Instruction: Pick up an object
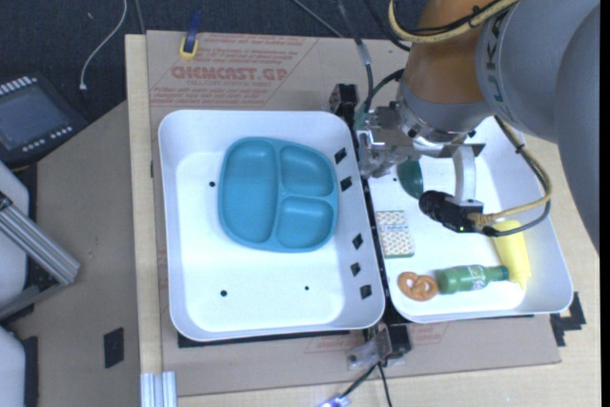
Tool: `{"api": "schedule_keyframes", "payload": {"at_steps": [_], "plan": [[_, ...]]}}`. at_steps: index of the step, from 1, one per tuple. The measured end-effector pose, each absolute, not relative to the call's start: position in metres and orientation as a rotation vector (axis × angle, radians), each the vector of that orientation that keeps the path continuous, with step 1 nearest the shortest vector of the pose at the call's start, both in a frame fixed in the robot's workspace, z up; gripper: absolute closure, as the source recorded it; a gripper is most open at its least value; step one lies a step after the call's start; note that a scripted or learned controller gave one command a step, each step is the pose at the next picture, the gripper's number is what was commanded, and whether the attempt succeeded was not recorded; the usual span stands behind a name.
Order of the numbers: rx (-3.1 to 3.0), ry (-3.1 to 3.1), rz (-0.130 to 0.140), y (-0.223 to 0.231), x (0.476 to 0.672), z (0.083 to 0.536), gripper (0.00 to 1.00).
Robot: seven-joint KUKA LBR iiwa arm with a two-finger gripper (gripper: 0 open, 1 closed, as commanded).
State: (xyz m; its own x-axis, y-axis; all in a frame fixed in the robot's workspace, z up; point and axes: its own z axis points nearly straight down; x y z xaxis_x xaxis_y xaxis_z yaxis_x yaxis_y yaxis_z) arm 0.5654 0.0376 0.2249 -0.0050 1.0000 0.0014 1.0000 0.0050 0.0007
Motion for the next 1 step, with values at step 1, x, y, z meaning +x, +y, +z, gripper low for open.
{"api": "schedule_keyframes", "payload": {"at_steps": [1], "plan": [[-2.216,-2.228,-0.006,0.0881,0.5909,0.2353,1.00]]}}
